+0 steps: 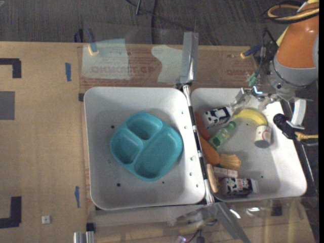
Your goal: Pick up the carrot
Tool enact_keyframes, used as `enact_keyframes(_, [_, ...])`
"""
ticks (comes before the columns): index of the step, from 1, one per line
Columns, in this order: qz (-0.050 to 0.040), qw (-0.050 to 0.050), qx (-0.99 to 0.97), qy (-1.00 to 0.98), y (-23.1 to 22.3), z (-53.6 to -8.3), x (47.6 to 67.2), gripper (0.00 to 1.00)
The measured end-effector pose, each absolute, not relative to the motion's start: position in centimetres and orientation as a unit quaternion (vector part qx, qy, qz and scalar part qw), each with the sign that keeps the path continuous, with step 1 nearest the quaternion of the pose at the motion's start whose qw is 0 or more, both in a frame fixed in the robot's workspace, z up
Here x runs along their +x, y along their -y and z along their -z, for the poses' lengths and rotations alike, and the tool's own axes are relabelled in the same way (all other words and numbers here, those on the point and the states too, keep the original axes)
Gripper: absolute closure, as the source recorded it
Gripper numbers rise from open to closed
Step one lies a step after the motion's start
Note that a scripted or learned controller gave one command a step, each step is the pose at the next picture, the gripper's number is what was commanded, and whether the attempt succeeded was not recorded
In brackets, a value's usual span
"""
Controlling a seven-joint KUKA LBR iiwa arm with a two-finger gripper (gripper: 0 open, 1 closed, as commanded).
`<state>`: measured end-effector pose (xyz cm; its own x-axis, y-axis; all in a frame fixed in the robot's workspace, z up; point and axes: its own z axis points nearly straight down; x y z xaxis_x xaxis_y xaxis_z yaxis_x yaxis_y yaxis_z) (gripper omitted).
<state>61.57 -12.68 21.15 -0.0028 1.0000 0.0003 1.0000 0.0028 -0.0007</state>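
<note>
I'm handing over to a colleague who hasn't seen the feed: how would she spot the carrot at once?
Look in the right-hand bin, along its left wall next to the divider. The carrot lies there at a slant, just left of the small green bottle. It is the long, tapered orange piece; the banana is yellow and curved, and the cartons are black and white.

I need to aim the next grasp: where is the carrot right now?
In the camera view, the carrot lies in the right bin along its left wall, beside the green bottle, below the hot dog.

Grey arm (291, 70) with orange band, yellow-and-black cables beside it
</note>
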Motion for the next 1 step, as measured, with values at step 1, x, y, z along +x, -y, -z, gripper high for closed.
enact_keyframes(1, [0.0005,0.0,-0.636,0.772,12.32,-9.62,52.74,0.0])
